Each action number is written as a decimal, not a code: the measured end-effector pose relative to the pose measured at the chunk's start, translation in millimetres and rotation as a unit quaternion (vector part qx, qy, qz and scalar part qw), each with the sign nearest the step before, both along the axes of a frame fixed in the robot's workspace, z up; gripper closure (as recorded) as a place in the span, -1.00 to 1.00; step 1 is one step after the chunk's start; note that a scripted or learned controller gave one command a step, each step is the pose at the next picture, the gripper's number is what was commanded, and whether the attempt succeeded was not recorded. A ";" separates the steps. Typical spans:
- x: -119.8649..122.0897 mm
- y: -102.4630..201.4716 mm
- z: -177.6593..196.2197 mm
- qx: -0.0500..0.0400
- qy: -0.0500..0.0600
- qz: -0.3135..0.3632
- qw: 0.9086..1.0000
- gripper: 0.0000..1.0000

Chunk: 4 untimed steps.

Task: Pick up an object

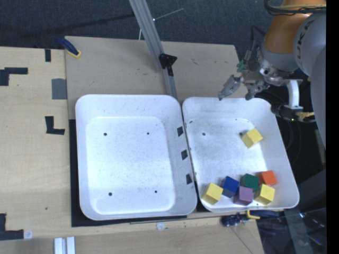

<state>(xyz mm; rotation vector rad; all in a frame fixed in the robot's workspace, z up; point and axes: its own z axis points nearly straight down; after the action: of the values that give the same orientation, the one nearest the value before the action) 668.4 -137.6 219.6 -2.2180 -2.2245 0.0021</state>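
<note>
White plastic, speckled with scuffs, forms the two shallow bins on the counter (132, 57), and all the candidates lie in the right bin (275, 136). A lone yellow cube (252, 137) sits toward two o'clock of that bin's floor, well apart from the rest. At six o'clock a cluster crowds the rim: a second yellow cube (213, 192), a blue cube (230, 186), a green cube (249, 181), a purple cube (246, 194), an orange cube (268, 178) and another yellow one (266, 193), several touching. The left bin (85, 110) holds no cubes. The gripper (239, 90) hangs over the right bin's twelve o'clock rim with its jaws apart and nothing between them. The lone yellow cube looks the soundest pick, since the jaws could straddle it without nudging neighbours. It would pay to centre over it, turn the wrist so the jaws meet two flat faces squarely, descend close to the floor, then close.
</note>
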 end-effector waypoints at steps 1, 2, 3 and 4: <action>-0.1 -0.3 0.0 0.000 0.000 0.000 1.000 -1.00; 1.2 -2.9 -44.6 0.000 0.002 -0.001 1.000 -1.00; -10.0 -5.0 -101.1 0.000 0.003 -0.001 1.000 -1.00; -10.9 -3.9 -130.0 0.000 0.002 0.000 1.000 -1.00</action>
<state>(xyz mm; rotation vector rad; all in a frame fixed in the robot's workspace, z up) 657.4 -141.4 89.6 -2.2166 -2.2220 0.0070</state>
